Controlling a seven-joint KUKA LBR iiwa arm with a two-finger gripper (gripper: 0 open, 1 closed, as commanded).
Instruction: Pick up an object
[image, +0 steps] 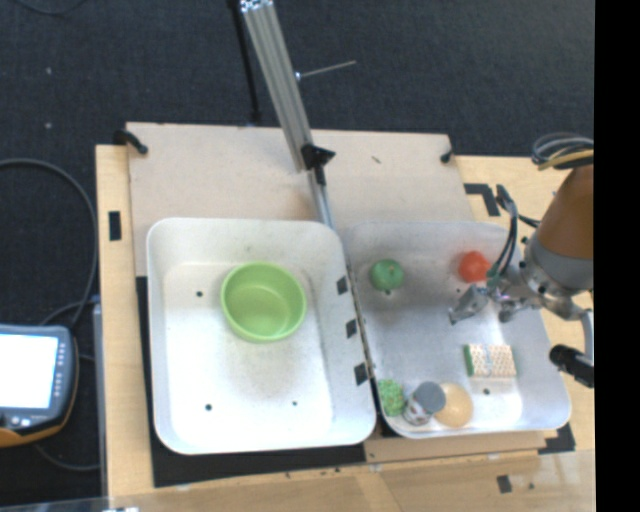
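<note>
At the far left edge of the frame a handheld control pendant (32, 385) with a pale lit screen sits on the dark carpeted floor (60, 90), with a black cable (62, 175) looping above it. The table (220, 165) is a light wooden board that fills the middle of the frame, and a grey metal rail (283, 90) slants down from the top centre to a black clamp (317, 157) near the table's upper edge. The left bin (180, 400) is a shallow white tray, speckled with dirt, and a lime green bowl (263, 301) stands upright in its upper middle, mouth facing up. Just beside it, the right bin (420, 320) holds a small green ball-like object (387, 275) near its upper left, a green leafy piece (391, 398), a grey round object (428, 398) and a tan round object (455, 408) bunched together along its lower edge, a patterned rectangular block (490, 360) lying flat with its long axis running roughly left to right, and a red-orange round object (473, 266) at the upper right. The gripper (490, 300) hangs over the right bin between the red-orange object and the block, its fingers (462, 308) spread and with nothing between them. The arm (568, 230) enters from the right edge, showing its orange band.
</note>
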